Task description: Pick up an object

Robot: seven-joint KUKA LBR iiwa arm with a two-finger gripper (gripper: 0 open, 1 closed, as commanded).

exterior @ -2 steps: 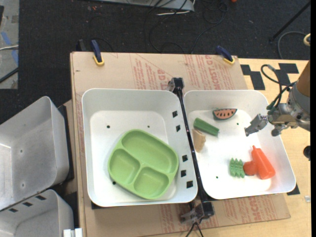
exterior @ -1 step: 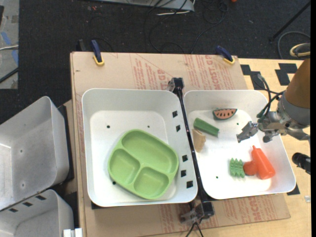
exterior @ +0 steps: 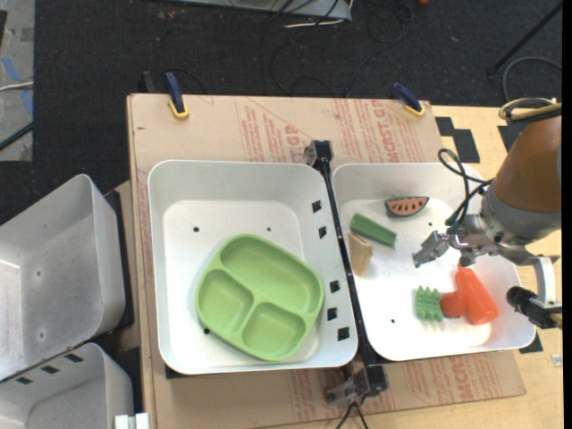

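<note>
Two shallow white bins are being carried side by side on the bench [exterior: 232, 123], and places are being given relative to the right bin [exterior: 500, 329]. A green divided tray [exterior: 259, 295] is being held in the left bin [exterior: 170, 266]. Inside the right bin, a watermelon slice toy [exterior: 407, 206] is lying near the far wall, a green block [exterior: 373, 231] is lying toward the near-left of that slice, and a tan piece [exterior: 360, 254] is resting against the bin's left wall. A green ridged toy [exterior: 428, 304] and an orange carrot-like toy [exterior: 472, 298] are lying touching each other near the bin's front wall. The gripper [exterior: 440, 247] is being held over the middle of the right bin, just above the orange toy; nothing is being seen between its fingers, and whether they are spread or closed cannot be told.
</note>
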